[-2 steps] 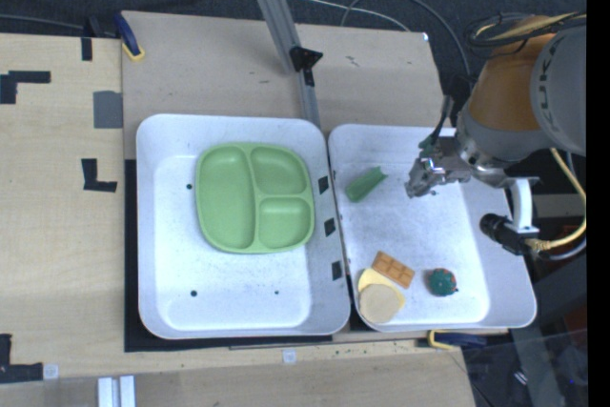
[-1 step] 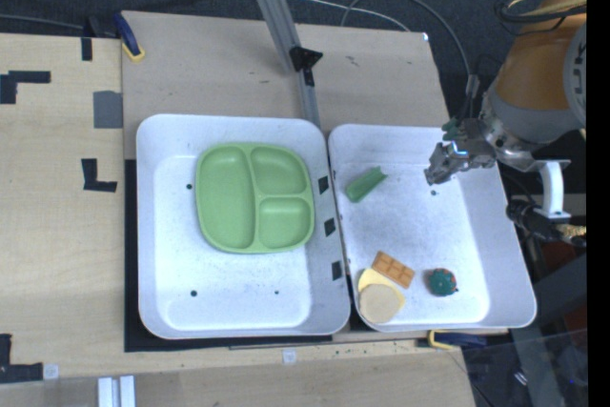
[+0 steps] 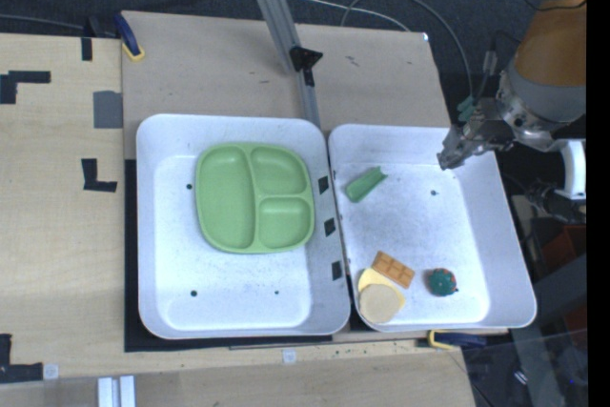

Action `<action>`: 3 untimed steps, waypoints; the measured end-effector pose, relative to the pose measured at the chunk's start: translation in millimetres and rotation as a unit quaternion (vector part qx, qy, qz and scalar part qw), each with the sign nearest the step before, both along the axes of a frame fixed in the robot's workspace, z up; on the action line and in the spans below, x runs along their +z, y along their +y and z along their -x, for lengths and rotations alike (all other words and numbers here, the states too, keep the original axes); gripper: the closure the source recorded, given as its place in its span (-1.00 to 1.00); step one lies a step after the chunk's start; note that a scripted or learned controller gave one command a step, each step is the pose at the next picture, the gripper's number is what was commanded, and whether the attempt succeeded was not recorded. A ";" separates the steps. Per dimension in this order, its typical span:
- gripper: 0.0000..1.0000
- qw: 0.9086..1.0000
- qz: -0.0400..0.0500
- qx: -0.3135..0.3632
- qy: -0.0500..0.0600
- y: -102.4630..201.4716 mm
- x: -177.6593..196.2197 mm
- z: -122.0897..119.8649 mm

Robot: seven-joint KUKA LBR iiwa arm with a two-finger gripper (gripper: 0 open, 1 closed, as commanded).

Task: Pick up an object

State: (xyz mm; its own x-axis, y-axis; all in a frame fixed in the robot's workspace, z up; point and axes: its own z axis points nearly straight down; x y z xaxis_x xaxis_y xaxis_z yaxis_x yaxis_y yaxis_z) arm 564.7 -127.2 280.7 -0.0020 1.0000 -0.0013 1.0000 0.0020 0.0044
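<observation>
The gripper (image 3: pixel 451 157) hangs over the far right rim of the right bin (image 3: pixel 496 234), and it has hold of nothing; its tips are small and dark against the rim, so whether they are spread or closed I cannot tell. It stands there, I judge, because no object has been chosen yet: every candidate lies lower in that bin and away from it. Taking the right bin as the landmark, there are four loose things in it. One green piece (image 3: pixel 364 183) lies near its far left corner, closest to the gripper though plainly apart from it. One waffle (image 3: pixel 393 269) lies toward the near left, one pale round piece (image 3: pixel 380 301) just in front of it at the near left corner, touching or nearly so, and one small dark-green and red item (image 3: pixel 440 282), perhaps a toy fruit, near the middle of the near wall. The left bin (image 3: pixel 167 234), set edge to edge with the right one, holds one green plate (image 3: pixel 254 197) with three compartments, lying flat near its middle. Flat and broad, the plate looks a poor pick; the green piece seems the easiest reach.
</observation>
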 end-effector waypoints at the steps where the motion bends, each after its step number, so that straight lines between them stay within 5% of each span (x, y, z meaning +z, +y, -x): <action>1: 1.00 1.000 -0.001 0.002 0.003 56.0 -5.6 -11.7; 3: 1.00 1.000 -0.001 0.002 0.004 166.9 -29.2 -7.9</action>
